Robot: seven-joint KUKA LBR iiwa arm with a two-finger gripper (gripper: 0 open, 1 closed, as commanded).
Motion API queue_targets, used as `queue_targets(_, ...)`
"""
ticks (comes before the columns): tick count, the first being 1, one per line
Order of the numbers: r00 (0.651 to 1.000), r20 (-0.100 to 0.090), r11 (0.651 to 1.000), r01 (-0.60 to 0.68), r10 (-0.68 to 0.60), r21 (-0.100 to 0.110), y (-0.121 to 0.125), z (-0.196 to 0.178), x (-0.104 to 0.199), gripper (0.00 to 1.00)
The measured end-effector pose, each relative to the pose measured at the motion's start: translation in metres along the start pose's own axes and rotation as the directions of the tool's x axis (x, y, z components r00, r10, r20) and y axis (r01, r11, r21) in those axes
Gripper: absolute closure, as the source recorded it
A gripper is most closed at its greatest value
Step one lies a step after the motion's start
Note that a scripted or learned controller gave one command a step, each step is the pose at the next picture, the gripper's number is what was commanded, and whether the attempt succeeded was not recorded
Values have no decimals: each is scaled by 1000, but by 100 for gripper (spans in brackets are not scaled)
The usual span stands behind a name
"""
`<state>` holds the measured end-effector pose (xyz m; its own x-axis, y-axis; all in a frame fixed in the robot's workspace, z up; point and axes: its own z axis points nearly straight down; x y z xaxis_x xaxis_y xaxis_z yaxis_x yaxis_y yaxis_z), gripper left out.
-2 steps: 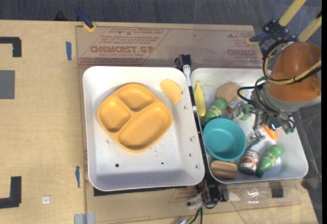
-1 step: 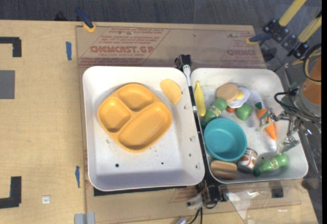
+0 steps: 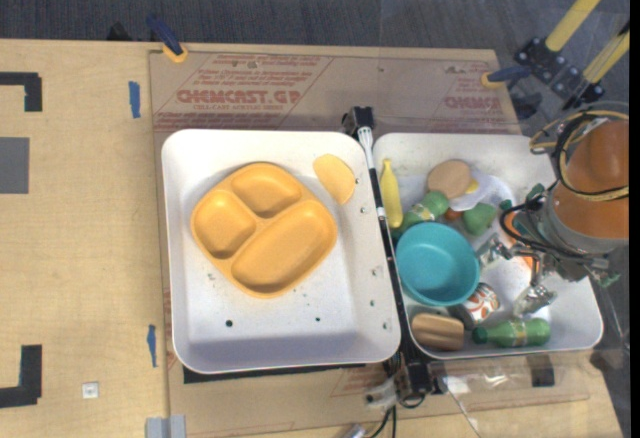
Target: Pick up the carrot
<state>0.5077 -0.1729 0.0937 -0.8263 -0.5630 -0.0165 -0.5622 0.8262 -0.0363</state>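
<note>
Camera view shows the gripper point(image 3: 530, 281) low over the right bin point(image 3: 585, 321), at its right side, metal fingers hanging above bare white floor; whether the jaws are spread or pressed together cannot be told from here. The carrot is hard to pick out: an orange-and-green piece point(image 3: 470, 218) just beside the teal bowl point(image 3: 436, 262) is the likeliest candidate, wedged among other toy food. A grab there could easily catch the bowl's rim or a neighbouring item, since everything lies touching. Open room exists only near the bin's right wall; the left bin point(image 3: 190, 316) holds a yellow divided plate point(image 3: 264, 226), well apart.
</note>
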Motion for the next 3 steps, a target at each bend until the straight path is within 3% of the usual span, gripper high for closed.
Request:
queue_targets(1, 1000, 7, 1000, 2, -2, -6, 3, -10, -4, 100)
queue_targets(2, 905, 6, 905, 425, -424, -20, 55, 0, -35, 100)
queue_targets(3, 906, 5, 906, 423, -423, -23, 55, 1, -33, 0)
